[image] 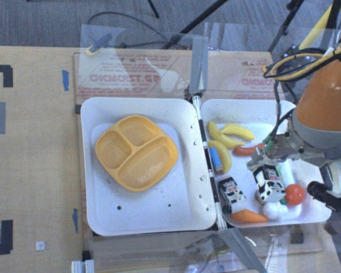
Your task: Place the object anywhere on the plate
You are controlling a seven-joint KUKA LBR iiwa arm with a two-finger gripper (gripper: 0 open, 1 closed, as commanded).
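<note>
A toy carrot lies nearest; above the toy cow the jaws hang, opening unreadable. A square grip on one toy matters; the plate waits well left.

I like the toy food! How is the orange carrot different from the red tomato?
The carrot is orange, long and pointed, lying flat by the right bin's near wall. The tomato is red and round, sitting further right, beside a white toy. Both are small toy foods in the right bin, not on the plate.
</note>
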